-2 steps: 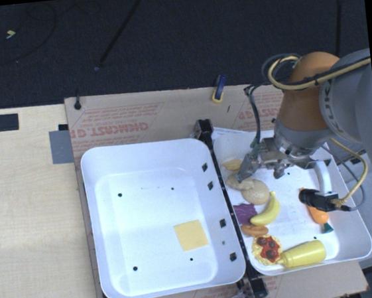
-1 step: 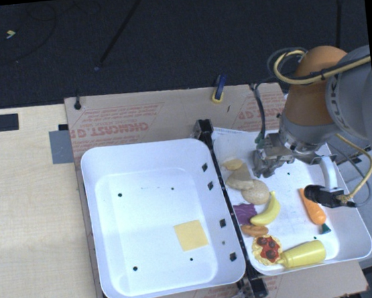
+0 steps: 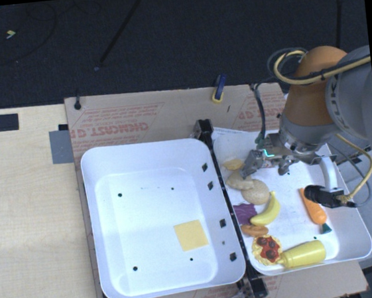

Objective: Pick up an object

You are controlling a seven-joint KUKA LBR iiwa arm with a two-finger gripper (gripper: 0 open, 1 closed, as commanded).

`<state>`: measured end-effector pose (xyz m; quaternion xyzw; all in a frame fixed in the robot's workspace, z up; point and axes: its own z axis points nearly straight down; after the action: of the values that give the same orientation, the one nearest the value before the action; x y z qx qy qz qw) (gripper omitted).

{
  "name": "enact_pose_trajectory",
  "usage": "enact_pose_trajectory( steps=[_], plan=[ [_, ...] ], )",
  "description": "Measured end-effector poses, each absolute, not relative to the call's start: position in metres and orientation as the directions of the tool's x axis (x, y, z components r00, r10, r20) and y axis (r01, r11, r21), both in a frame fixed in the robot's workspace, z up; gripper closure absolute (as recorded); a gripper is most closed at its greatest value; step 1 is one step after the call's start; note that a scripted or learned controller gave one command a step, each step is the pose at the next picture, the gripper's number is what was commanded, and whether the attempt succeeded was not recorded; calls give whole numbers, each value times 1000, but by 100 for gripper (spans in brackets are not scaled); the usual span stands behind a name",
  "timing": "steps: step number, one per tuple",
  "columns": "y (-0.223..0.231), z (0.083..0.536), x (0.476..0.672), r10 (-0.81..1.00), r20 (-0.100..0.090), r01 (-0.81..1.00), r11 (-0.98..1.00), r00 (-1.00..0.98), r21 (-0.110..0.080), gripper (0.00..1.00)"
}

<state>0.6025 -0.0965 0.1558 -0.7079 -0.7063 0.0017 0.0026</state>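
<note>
The hand [image 3: 262, 161] hangs spread and holding nothing above the pale food pieces [image 3: 247, 183]

My arm [image 3: 357, 95] is grey, thick and rounded; an orange band [image 3: 316, 93] — glossy and domed — wraps me above the wrist; yellowish cables [image 3: 290, 69] loop beside it, and thinner black ones trail down my flank; my gripper [image 3: 267, 159] is dark metal — small, angular, carrying one tiny green-lit spot near its base.
</note>
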Motion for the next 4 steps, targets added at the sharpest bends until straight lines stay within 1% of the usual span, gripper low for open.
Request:
enact_pose_trajectory(
  steps=[1,2,3,4],
  plan=[
    [-98,166,602,1000,2,1000,-4,4,-8,100],
    [-98,165,602,1000,2,1000,-5,5,-8,0],
    [-110,84,642,1000,4,1000,-2,2,-14,0],
    [-110,96,642,1000,1,1000,1,-1,-10,100]
  ],
)
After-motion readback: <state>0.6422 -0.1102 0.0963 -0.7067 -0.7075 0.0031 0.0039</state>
